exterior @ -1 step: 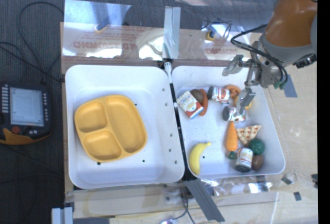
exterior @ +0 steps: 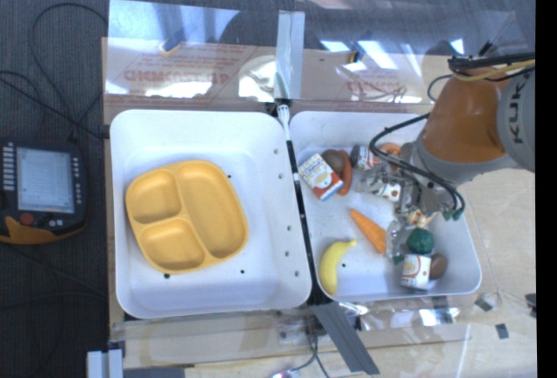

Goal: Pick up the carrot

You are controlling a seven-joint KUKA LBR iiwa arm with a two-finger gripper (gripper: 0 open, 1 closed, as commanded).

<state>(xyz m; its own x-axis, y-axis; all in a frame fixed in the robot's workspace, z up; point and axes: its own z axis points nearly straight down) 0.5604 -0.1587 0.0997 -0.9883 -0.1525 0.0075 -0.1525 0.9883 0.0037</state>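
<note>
The carrot (exterior: 369,231) lies flat on the floor of the right bin (exterior: 470,277), roughly in its middle, slanting from upper left to lower right. Taking the carrot as the landmark: a banana (exterior: 334,264) lies just below and to its left, curved along the bin's front corner. A small carton (exterior: 319,176) sits above and to the left, with a brownish rounded item (exterior: 340,169) touching its right side. To the lower right stands a jar (exterior: 418,270) with a green piece (exterior: 420,240) just above it, both near the carrot's thick end.

The gripper (exterior: 401,215) hangs just right of the carrot, low over the bin, its wrist and cables crowding over what looks like another small container (exterior: 385,186) above and to the right. I cannot tell how its grasping parts stand; clutter and the arm's own body mask them. Nothing shows the carrot being held: it rests on the bin floor, apart from the tool.

The placement suggests an approach from the carrot's right side, probably because that side is nearest the arm's base. The jar and green piece leave little room there, so a descent could nudge them.

Far to the carrot's left, the left bin (exterior: 261,280) holds a yellow divided tray (exterior: 184,215).
</note>
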